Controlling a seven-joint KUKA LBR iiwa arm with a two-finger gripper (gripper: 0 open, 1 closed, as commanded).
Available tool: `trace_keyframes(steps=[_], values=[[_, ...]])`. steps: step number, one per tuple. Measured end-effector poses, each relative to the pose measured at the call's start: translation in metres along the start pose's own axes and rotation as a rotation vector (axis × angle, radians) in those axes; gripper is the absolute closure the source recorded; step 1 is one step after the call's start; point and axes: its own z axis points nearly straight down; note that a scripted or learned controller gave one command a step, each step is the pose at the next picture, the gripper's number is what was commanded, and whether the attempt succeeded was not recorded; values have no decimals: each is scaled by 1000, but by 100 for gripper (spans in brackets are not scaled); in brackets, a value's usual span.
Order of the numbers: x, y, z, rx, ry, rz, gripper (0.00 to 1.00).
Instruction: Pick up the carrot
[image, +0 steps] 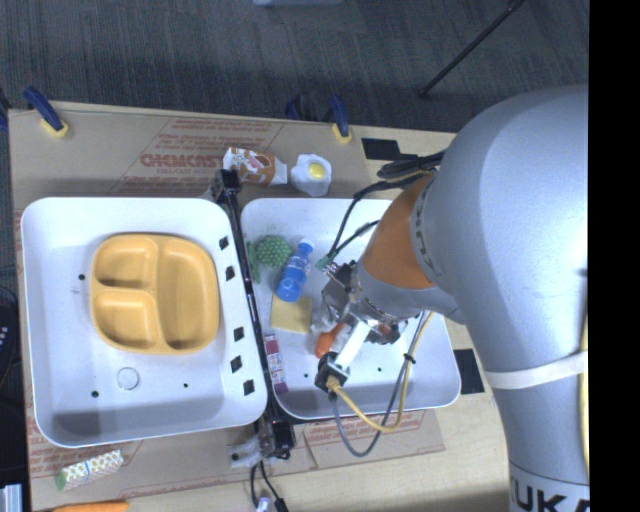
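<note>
Item: small orange carrot (324, 345), right white plastic bin (440, 372), centre. We log it touching the grey two-finger gripper (338, 340) at nine o'clock; grip state undeterminable.

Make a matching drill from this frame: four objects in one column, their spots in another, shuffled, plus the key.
1. yellow divided plate
2. blue bottle
3. egg toy
4. carrot

A. on the cardboard behind the bins
B. right bin, beside the gripper
C. left bin
D. right bin, next to the green toy

Pairs: 1-C, 2-D, 3-A, 4-B
</note>
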Motion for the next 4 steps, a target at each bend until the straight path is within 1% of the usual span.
trace_keyframes(steps=[1,2,3,4], values=[[-11,-43,-90,-5,1,221,100],[60,-114,-89,-4,-1,19,100],[62,-71,-170,-7,0,-50,100],[49,-19,-244,-8,1,19,100]])
